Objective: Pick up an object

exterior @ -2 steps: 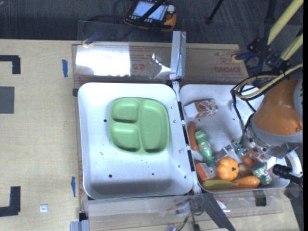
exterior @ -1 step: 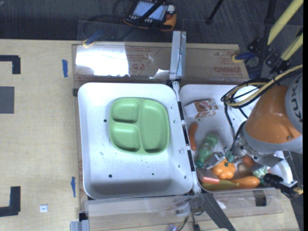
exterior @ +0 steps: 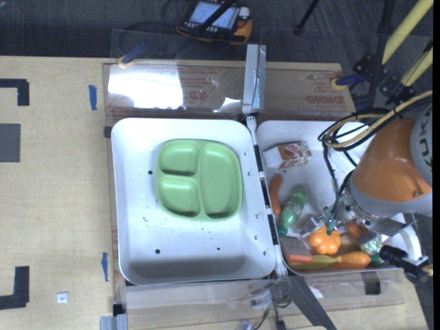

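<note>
Orange carrot (exterior: 346,258) lies along the bottom edge of the right bin (exterior: 313,130), at the lower right of the frame. Just above it sits a small orange pumpkin-shaped toy (exterior: 324,241). My fingers (exterior: 335,220) hang right over that toy, low among the clutter, with my orange-banded wrist bulking in from the right edge. They are lost against the jumble beneath them, so I cannot tell whether they are open, closed or gripping anything. Left of them a green bottle (exterior: 292,209) lies tilted, and another orange piece (exterior: 276,192) rests beside the bin's left wall. Further up, near the bin's top, lies a red-and-white snack packet (exterior: 293,155). In the left bin (exterior: 127,205), at the centre of the frame, a pale green divided plate (exterior: 200,178) lies flat. Light wooden surface (exterior: 51,184) spreads to the left. At the top of the frame a handheld controller (exterior: 213,16) lies on the dark floor.
</note>
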Tool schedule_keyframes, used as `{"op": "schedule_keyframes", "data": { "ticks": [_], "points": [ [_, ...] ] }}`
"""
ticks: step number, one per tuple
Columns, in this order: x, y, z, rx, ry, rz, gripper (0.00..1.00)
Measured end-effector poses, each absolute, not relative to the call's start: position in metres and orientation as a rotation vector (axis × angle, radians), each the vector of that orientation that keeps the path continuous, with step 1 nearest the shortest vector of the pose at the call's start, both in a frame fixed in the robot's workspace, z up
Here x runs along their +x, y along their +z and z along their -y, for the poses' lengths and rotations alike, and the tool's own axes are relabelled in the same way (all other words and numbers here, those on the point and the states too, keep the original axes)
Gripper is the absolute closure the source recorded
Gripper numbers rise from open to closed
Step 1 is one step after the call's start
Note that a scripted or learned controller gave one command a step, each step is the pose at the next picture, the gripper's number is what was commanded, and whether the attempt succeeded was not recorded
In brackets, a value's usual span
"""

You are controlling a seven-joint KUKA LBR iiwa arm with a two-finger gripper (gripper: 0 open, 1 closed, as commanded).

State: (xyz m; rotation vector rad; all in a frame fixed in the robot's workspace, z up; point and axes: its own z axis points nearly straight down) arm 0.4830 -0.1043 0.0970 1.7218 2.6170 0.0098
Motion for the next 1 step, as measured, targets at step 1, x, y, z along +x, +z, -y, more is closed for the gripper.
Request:
{"op": "schedule_keyframes", "data": {
  "ticks": [1],
  "points": [
    [0.5069, 0.2294, 0.0310, 1.922, -0.001, -2.485, 1.00]
  ]
}}
